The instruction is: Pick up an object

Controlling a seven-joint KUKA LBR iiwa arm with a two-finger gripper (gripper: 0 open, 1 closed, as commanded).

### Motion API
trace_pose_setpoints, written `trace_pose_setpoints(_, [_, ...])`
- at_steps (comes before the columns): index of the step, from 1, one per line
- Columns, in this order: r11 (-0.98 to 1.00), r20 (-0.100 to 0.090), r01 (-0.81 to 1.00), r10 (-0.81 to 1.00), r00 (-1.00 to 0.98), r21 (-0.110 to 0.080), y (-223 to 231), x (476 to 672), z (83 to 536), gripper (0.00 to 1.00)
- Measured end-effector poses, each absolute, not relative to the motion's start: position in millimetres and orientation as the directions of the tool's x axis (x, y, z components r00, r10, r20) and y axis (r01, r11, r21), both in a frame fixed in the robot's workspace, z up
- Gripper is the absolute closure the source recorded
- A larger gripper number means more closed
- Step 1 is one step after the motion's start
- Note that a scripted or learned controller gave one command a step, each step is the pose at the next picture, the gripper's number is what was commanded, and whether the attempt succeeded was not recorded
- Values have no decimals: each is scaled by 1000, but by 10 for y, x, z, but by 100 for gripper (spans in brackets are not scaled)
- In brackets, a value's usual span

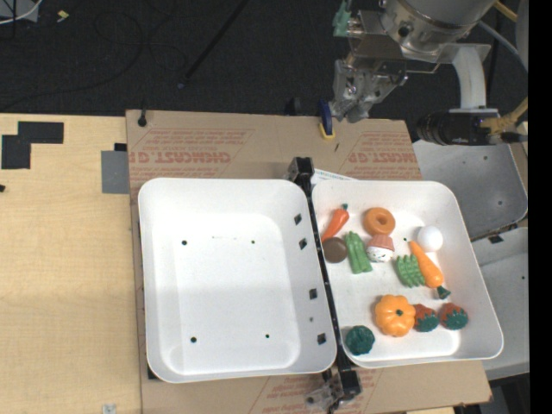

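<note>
The left bin (224,274) offers wide bare floor. The right bin (470,317) is crowded: pumpkin (395,315), carrot (426,264), orange ring (379,222), white egg (429,238) and small greens. The gripper (354,102) hangs above the far edge, beyond both bins; its grasp cannot be told.

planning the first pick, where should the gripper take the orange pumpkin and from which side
Come straight down on the orange pumpkin and close across its round body. It sits upright, stem up. Put the fingers at its upper and lower sides in the camera view: a dark red piece touches its right side, while the bin floor above and left looks bare.
</note>
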State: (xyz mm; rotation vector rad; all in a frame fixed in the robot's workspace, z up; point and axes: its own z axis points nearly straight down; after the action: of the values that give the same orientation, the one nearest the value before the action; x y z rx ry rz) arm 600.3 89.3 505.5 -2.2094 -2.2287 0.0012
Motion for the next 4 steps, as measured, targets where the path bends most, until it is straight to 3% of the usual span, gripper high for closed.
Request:
trace_pose_setpoints(1, [-6, -3, 1000, 1000, 6, -9, 197, 6205, 4584, 100])
trace_pose_setpoints(2, [5, 1, 1000, 1000, -5, 5, 772, 6444, 5421, 100])
trace_pose_setpoints(3, [-10, -3, 1000, 1000, 10, -14, -324, 6429, 4468, 100])
trace_pose_setpoints(4, [2, 0, 1000, 1000, -2, 6, -97, 6319, 5437, 100])
